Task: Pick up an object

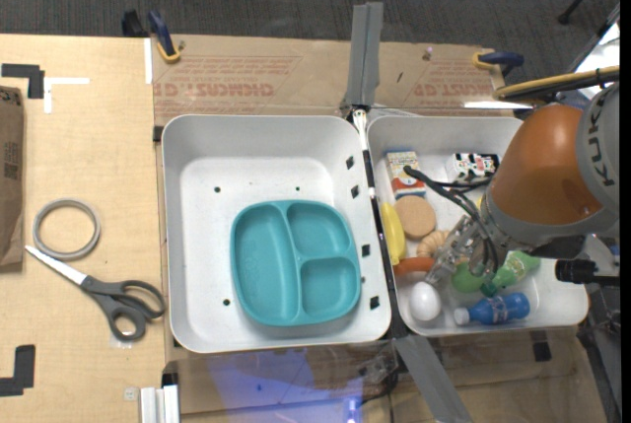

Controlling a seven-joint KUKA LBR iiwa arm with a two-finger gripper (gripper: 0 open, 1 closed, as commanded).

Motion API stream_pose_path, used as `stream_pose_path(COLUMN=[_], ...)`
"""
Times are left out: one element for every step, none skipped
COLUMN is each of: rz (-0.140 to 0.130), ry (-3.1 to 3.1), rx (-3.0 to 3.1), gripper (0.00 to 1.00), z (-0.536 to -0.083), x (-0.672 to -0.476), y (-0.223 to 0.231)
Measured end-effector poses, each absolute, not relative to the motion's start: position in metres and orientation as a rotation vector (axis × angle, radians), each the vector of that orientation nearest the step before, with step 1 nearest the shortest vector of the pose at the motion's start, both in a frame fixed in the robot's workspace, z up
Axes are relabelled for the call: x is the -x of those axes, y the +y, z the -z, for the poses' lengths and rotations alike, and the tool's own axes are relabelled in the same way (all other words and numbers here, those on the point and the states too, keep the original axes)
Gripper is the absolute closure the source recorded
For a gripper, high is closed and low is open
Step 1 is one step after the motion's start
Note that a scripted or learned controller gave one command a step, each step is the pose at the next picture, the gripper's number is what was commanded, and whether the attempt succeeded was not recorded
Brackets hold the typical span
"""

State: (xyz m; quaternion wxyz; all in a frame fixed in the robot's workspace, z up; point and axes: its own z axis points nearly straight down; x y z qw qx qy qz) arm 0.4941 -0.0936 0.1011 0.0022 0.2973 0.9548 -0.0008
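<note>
In rt bin (552,313), pincer (463,253) down among toys, grip unclear

**Even overhead light, soft shadows, mild blur**

The scene is bright and evenly lit from above; the white bins (197,214) look nearly washed out, with faint shadows along their inner walls; the teal divided plate (296,263) shows a soft sheen; a bluish-violet glow (296,391) marks the lower edge; fine detail is slightly soft throughout.
</note>
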Motion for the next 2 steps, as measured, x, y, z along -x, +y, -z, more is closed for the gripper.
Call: stream_pose_path(rz=[0.0,0.002], ry=[2.825,2.731], rx=[-1.366,-1.551], gripper=[1.0,1.0], z=[-0.093,-0.208], x=[-0.534,-0.551], y=[-0.093,-0.036])
